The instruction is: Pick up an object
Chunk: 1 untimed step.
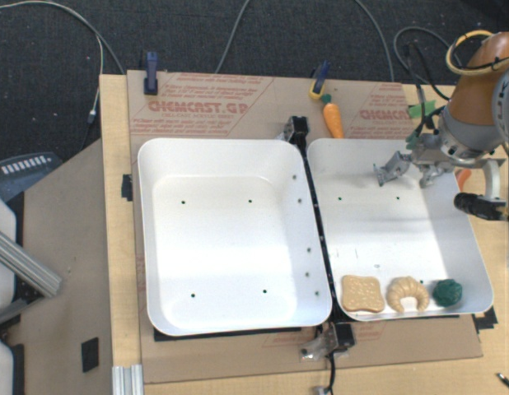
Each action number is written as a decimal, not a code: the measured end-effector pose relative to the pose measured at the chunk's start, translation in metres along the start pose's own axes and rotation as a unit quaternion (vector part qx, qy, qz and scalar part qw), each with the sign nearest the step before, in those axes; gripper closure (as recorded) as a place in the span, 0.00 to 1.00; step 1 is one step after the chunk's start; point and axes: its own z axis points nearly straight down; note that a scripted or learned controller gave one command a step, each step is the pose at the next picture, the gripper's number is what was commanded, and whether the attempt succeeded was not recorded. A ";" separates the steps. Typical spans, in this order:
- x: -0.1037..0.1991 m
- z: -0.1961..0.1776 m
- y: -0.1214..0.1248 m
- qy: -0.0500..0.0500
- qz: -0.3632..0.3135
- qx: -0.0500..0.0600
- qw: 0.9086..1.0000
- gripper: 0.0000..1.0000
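Nearest the camera, along the front edge of the right bin (452,245), three things lie in a row: a square tan biscuit (361,294), just beside it a pale croissant (408,294), and then a small dark green ball (447,291) near the front right corner. None of them touches my fingers (388,169). I am at the far end of that same bin, well apart from the row, my grey arm coming in from the right with its orange band above the wrist. My fingers are spread open, tips pointing toward the middle of the bins, with nothing between them. The left bin (156,245) sits against the right one, sharing a dark seam. Behind the bins, on the cardboard-covered surface (197,105), an orange carrot-like piece (333,119) lies just past the right bin's far left corner.
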 end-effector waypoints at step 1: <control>0.000 -0.014 0.002 -0.001 -0.001 -0.003 1.000 1.00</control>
